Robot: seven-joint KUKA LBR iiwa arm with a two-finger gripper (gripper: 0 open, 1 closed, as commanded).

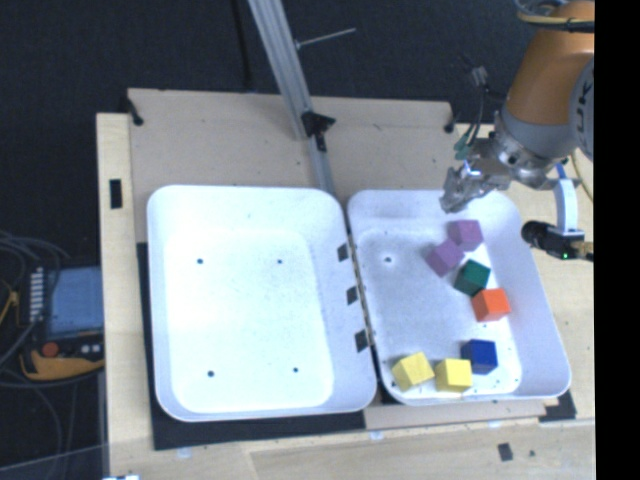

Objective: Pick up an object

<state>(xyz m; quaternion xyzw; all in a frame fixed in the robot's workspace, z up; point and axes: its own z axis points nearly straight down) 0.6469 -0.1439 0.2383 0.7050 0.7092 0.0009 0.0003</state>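
- Camera view: the arm (545,63), grey with an orange band, comes in from the upper right, and its gripper (458,193) hangs over the far edge of the right bin (400,298).
- Whether the gripper is parted or closed cannot be told here; the tip is small and blurred, and no object can be seen in it.
- The right bin holds 7 blocks, all on its right half.
- 2 purple blocks lie nearest the gripper: the upper purple block (464,233) just below the tip, and the lower purple block (445,258) touching it on its lower left.
- A green block (472,276) sits just beside the lower purple block, and an orange block (490,304) lies just below the green one.
- A blue block (481,354) rests near the bin's near right corner.
- 2 yellow blocks lie along the near wall: the left yellow block (412,370) and the right yellow block (453,373), close together, the right one just beside the blue block.
- The left bin (245,298) sits side by side with the right bin, their edges meeting at the middle.
- A slanted metal bar (285,63) runs from the top down to the far junction of the 2 bins.
- Cables and a small device (75,303) lie off the bench to the left.
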